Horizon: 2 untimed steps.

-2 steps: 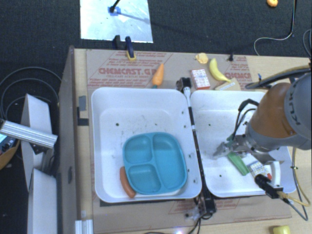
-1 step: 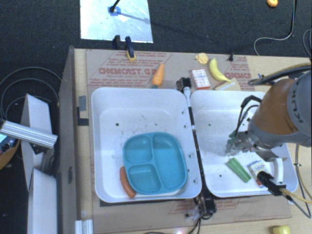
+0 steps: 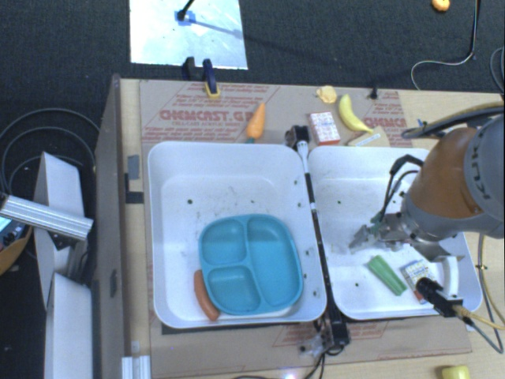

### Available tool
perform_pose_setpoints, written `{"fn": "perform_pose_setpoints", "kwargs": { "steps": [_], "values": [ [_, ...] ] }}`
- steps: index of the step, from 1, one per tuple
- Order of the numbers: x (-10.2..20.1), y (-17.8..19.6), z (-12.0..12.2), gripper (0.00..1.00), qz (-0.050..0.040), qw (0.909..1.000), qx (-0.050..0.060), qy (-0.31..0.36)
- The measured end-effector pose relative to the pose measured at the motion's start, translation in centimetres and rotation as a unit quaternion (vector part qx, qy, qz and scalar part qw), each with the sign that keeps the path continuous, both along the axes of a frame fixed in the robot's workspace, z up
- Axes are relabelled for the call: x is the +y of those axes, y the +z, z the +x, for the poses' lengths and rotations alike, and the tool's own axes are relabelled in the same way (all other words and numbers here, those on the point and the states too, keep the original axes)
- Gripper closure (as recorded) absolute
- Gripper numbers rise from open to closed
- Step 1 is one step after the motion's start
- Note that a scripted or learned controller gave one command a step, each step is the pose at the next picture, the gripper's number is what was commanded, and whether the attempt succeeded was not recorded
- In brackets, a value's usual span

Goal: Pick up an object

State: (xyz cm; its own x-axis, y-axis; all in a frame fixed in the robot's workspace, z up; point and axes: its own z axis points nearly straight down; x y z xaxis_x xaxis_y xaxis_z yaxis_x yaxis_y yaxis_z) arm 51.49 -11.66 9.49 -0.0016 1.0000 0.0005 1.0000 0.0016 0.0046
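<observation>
Two white bins sit side by side on the desk point(image 3: 170, 115). In the left bin point(image 3: 175, 204) you will see a blue divided plate point(image 3: 251, 263) with three compartments, lying flat in the near half; nothing lies in any compartment. An orange-brown sausage point(image 3: 205, 294) lies on the bin floor just beside the plate's near-left edge, running roughly far to near. The far half of this bin's floor carries only small dark specks. In the right bin point(image 3: 347, 184) a green block point(image 3: 387, 275) lies flat on the floor toward the near side, slanted from far-left to near-right. That is the nearest candidate for the pick. The gripper point(image 3: 363, 238) is low inside the right bin, just beyond the green block on its far-left side and apart from it, with the grey arm and its orange band point(image 3: 446, 176) reaching in from the right. You cannot tell from this view whether the gripper is released or clenched; nothing is visibly held in it. On the desk beyond the bins: a carrot point(image 3: 255, 122) at the far rim of the left bin, a small red-and-white box point(image 3: 324, 128) near the seam between the bins, and a banana point(image 3: 351, 114) to its right. A small orange ball point(image 3: 440, 3) lies on the dark floor, far right.
</observation>
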Motion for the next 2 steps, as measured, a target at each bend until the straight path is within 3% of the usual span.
{"fn": "perform_pose_setpoints", "kwargs": {
  "steps": [1, 2],
  "values": [
    [-6.1, -1.1, -2.2, 0.0, -0.0006, 1.0, 0.002, -0.003],
    [-4.7, 5.4, -2.7, 0.0, -0.0011, 1.0, -0.001, 0.001]
  ]
}}
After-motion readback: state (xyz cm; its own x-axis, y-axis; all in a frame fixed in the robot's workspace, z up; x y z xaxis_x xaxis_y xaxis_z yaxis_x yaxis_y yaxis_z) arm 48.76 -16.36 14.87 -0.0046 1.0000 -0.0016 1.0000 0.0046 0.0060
